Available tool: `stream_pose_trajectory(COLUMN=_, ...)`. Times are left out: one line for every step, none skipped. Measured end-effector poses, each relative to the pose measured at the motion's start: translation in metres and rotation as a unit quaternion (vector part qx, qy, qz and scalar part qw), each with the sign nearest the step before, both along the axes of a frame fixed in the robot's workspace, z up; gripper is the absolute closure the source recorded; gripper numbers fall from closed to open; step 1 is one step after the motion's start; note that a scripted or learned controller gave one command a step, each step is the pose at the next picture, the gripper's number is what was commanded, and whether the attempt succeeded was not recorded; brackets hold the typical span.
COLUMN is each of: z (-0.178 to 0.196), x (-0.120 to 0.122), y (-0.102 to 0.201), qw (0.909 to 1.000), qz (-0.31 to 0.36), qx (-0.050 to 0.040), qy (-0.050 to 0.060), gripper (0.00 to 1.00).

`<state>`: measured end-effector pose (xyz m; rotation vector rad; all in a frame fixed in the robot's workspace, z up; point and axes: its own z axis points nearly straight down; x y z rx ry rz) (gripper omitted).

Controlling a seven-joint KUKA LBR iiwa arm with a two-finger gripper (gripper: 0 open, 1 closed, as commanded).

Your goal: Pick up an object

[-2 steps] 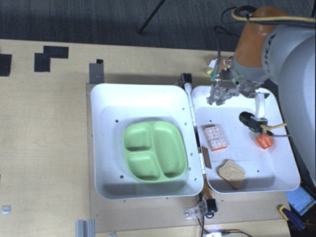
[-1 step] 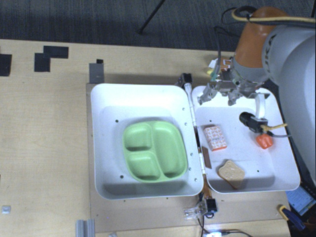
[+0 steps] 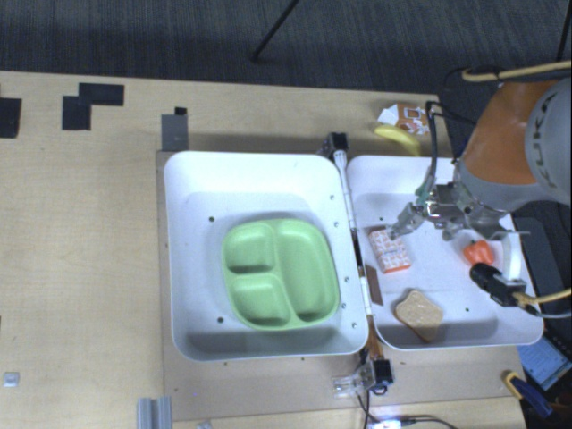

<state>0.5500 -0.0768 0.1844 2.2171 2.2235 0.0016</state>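
In the right bin (image 3: 447,333) lie a pink checkered packet (image 3: 390,250), a tan bread-like piece (image 3: 419,312) near the front wall, a small orange object (image 3: 478,251) to the right, and a thin brown strip (image 3: 374,286) by the left wall. My gripper (image 3: 427,225) hangs over the middle of this bin, just right of and above the packet. Its fingers are spread, one fingertip (image 3: 401,226) close to the packet's top edge, and nothing is between them.
The left bin (image 3: 192,239) holds a green divided plate (image 3: 279,273). On the bench behind the right bin lie a yellow banana-like toy (image 3: 396,135) and a small wrapper (image 3: 407,115). The arm covers the right bin's far right corner.
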Motion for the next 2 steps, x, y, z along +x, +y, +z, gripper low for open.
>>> stream_pose_trajectory(z=-0.098, x=-0.042, y=-0.058, qw=1.0, qz=0.0, qx=-0.0005, qy=-0.001, gripper=0.0)
stream_pose_trajectory(z=-0.087, x=-0.04, y=-0.058, qw=1.0, qz=0.0, qx=-0.0007, qy=-0.005, gripper=1.0)
